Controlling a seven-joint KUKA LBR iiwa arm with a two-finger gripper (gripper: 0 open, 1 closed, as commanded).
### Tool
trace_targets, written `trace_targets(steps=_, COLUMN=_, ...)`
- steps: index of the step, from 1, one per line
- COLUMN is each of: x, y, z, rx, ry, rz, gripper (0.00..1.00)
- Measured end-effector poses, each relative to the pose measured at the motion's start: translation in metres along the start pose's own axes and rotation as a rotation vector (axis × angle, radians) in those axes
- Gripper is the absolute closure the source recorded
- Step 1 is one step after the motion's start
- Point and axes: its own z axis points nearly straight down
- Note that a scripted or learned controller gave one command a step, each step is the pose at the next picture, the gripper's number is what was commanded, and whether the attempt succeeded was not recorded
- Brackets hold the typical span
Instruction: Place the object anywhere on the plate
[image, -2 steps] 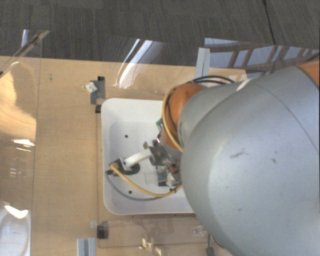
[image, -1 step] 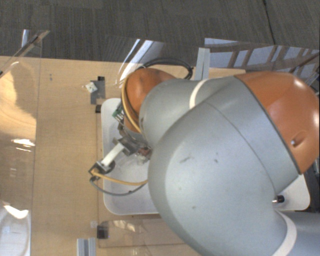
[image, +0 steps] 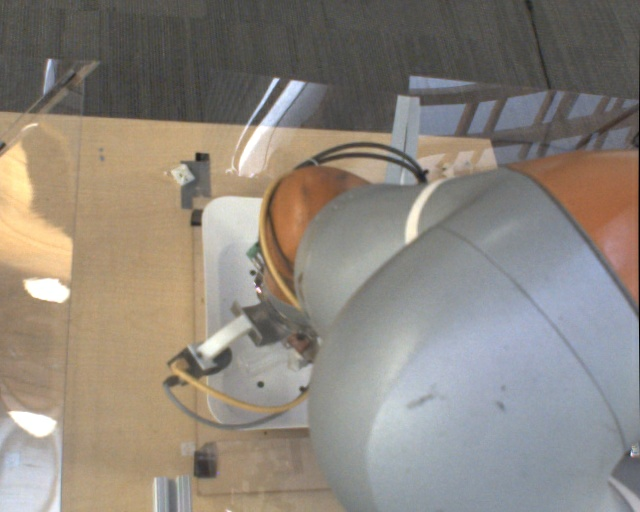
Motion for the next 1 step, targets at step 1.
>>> trace_targets(steps=1, x=-0.0121, y=0.0675, z=-0.0361, rx=-0.002, ry=0.0, rz=-0.105, gripper=1.0)
